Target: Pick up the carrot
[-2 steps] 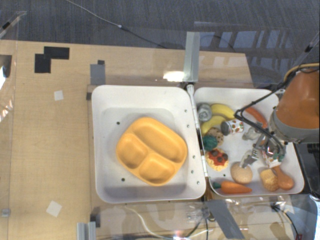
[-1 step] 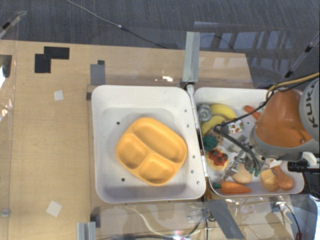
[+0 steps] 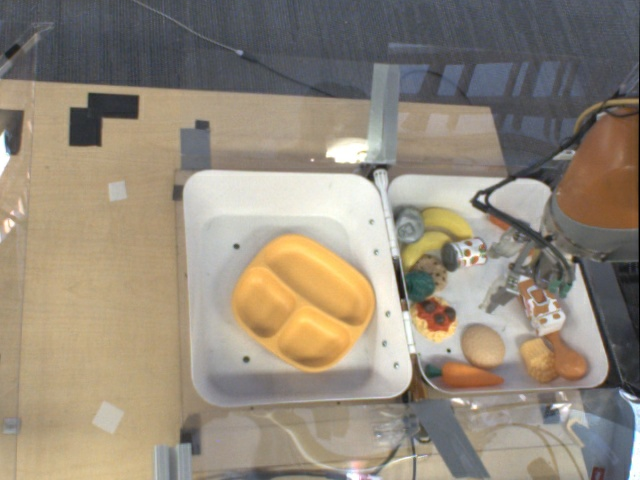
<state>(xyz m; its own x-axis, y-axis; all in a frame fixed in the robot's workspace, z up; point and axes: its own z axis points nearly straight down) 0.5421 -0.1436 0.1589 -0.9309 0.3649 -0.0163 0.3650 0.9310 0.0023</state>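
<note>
The carrot (image 3: 470, 375) is orange and lies flat along the front edge of the right bin (image 3: 598, 340), just in front of a tan egg-shaped item (image 3: 483, 346). My gripper (image 3: 512, 283) hangs over the middle of the right bin, behind and to the right of the carrot and well apart from it. Nothing shows between the gripper and the carrot except the egg-shaped item. The grey arm with its orange band (image 3: 600, 168) comes in from the right.
Around the gripper in the right bin lie a red-and-white carton (image 3: 541, 309), a small can (image 3: 470, 255), bananas (image 3: 443, 232), a pizza slice (image 3: 435, 317), a bread piece (image 3: 537, 359) and a drumstick (image 3: 567, 358). The left bin (image 3: 200, 268) holds a yellow divided plate (image 3: 303, 300).
</note>
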